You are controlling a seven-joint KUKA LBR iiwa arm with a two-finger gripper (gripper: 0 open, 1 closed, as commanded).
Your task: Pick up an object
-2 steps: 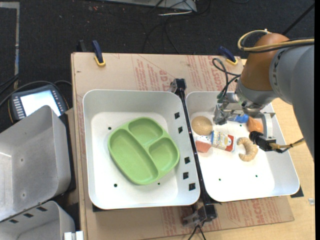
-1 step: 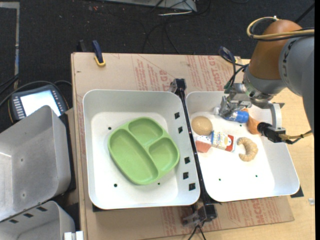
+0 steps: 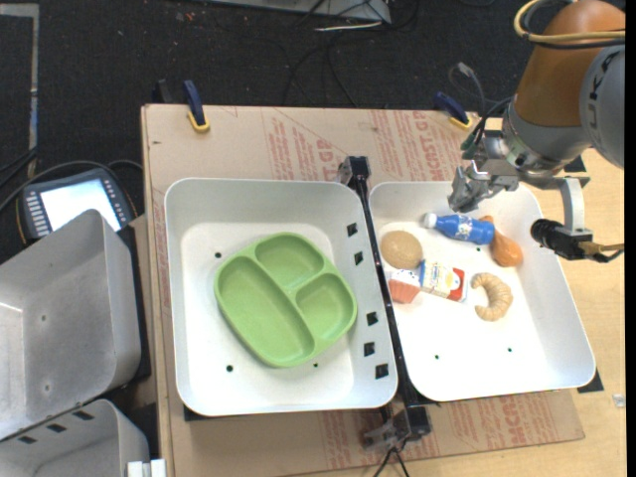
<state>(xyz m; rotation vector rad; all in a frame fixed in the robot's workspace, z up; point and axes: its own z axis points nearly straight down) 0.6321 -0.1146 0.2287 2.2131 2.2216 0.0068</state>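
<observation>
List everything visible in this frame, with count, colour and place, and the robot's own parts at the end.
divided plate: 1, light green, three compartments, in the left bin
left bin: 1, white, shallow, on the bench
right bin: 1, white, beside the left bin
bottle: 1, blue with white cap, lying in the right bin's far part
round bun-like item: 1, tan, right bin near the divider
flat packet: 1, white and red, middle of the right bin
croissant-like item: 1, light brown, right of the packet
orange item: 1, orange, right of the bottle
clamps: 2, blue and yellow, far edge of the bench
arm: 1, grey with orange band, reaching from the right
gripper: 1, dark, above the bottle's cap end
</observation>
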